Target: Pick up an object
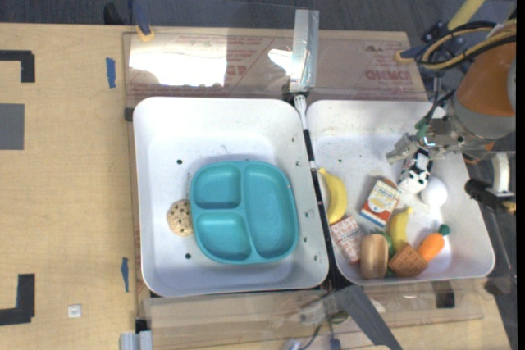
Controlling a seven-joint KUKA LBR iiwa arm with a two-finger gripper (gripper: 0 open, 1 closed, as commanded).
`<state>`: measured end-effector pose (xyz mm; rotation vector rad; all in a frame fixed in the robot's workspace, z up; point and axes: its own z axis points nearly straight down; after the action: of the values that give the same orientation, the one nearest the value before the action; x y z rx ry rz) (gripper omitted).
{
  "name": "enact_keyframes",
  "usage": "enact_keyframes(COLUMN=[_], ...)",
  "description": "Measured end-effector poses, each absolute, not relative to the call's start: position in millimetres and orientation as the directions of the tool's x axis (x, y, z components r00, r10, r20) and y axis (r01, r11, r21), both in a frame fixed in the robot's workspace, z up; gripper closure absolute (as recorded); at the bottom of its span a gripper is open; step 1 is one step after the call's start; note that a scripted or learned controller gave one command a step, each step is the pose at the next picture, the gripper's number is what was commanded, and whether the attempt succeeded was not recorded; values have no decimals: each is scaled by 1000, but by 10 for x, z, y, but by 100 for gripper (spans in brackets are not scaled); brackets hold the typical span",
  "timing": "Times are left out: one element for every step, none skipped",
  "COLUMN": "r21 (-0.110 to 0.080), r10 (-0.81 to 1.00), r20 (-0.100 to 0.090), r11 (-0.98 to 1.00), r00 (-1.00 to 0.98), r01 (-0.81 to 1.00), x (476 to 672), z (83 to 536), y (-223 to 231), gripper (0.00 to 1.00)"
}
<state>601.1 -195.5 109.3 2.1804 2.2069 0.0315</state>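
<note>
The pincer (pixel 420 145) hangs at the right of the frame over the right bin (pixel 353 127), directly above a black-and-white cow figure (pixel 417 173); whether it grips the figure or hangs released cannot be told from this angle. A white egg-shaped piece (pixel 435 193) lies just right of the cow, with a small printed carton (pixel 380 203) to its lower left. Further down cluster a carrot (pixel 431 245), a small banana (pixel 399 225) and a waffle-textured cone (pixel 407 260). In the left bin (pixel 164 127) sits a teal, three-compartment plastic tray (pixel 243 211), a speckled cookie (pixel 179 217) beside it.
</note>
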Motion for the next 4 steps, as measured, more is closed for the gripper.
enact_keyframes(r21=[53, 62, 55, 15], r10=[1000, 999, 1000, 988], r20=[-13, -18, -17, -2], r11=[27, 28, 26, 152], r00=[-27, -26, -25, -152], r01=[998, 998, 998, 988], x=[5914, 5944, 5923, 5838], z=[1084, 1231, 1195, 931], y=[-2022, -2037, -2039, -2037], gripper=[0, 100, 0, 0])
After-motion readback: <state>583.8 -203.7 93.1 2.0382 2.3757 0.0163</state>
